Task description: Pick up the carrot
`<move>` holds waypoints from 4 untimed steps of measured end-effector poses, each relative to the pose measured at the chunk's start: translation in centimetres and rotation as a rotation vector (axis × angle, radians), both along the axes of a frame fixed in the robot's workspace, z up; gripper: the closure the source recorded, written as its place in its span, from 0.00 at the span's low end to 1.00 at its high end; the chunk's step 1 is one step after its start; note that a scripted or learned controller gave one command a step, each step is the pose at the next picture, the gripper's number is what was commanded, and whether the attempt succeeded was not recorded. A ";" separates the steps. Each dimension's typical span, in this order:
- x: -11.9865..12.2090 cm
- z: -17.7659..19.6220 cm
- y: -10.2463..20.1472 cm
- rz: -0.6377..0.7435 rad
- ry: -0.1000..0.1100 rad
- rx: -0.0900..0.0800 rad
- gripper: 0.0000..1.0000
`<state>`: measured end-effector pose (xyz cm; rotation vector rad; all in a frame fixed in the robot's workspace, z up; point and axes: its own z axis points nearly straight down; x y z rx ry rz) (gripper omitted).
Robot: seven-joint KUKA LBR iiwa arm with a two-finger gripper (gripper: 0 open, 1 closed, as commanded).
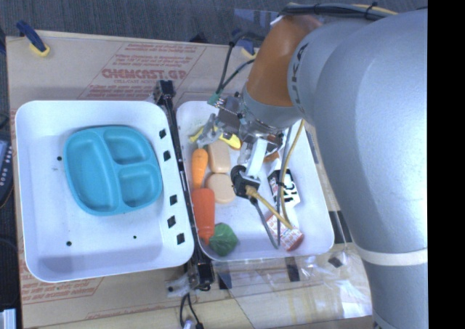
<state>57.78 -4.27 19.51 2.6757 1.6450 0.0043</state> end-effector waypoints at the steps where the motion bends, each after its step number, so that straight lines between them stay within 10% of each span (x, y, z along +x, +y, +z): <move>1: -4.6 -0.5 0.6 0.001 0.011 -0.002 0.00; 2: -1.9 -10.2 -4.8 -0.283 0.014 0.000 0.00; 3: 5.5 -10.5 -6.2 -0.214 0.009 0.001 0.00; 4: 0.8 -10.6 -5.5 -0.416 0.013 0.000 0.00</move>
